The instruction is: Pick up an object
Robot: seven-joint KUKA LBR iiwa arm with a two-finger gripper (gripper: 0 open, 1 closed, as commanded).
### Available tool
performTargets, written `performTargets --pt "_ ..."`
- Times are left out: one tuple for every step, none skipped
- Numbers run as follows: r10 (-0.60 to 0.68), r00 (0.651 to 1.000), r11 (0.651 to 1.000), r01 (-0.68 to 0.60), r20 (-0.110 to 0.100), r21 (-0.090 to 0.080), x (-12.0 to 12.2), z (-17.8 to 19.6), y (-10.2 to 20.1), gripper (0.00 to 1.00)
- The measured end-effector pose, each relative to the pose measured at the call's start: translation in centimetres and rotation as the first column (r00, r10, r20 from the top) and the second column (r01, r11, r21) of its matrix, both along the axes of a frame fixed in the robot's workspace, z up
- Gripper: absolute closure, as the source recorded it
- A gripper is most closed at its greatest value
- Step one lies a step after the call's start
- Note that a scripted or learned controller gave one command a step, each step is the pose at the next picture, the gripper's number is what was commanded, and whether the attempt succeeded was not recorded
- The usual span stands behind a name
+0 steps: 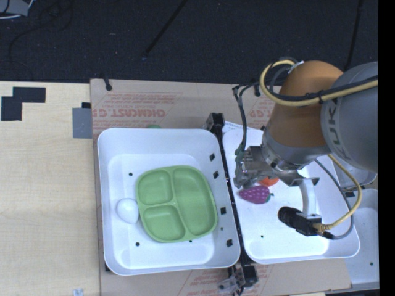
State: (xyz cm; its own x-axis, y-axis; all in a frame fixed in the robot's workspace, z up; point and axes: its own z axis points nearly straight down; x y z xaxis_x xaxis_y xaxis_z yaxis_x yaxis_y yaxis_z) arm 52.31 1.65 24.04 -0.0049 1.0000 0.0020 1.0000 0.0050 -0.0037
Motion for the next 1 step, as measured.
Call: performTargets --pt "0.001 1.0 1.0 -0.001 0.001 0.0 1.92 0.23 5.72 1.0"
